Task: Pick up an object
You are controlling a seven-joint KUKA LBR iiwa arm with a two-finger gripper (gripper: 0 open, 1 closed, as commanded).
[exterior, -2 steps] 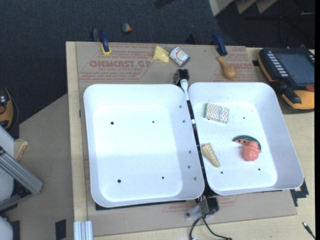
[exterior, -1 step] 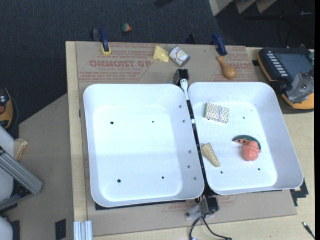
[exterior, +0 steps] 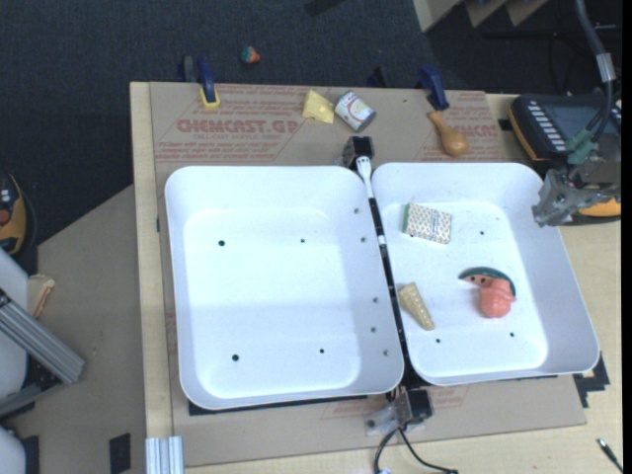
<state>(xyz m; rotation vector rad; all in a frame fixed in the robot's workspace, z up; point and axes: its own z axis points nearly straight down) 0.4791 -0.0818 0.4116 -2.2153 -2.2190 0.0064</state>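
Cone (exterior: 416,306): right bin (exterior: 553,349), 7 o'clock, near divider
Pink-red toy (exterior: 492,294): right bin centre, 3 o'clock of cone
Patterned packet (exterior: 429,223): right bin, 11 o'clock
Jaws (exterior: 555,205): over right bin's 2 o'clock rim; open or closed, can't tell
Left bin (exterior: 188,294): beside right bin

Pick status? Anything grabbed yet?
Nothing looks done: no object is lifted. The patterned packet, the cone-shaped piece and the pink-and-green toy all lie on the right bin floor. In hand: the hand sits over that bin's right rim, apart from all three. Left: move over one, descend, grasp, lift.
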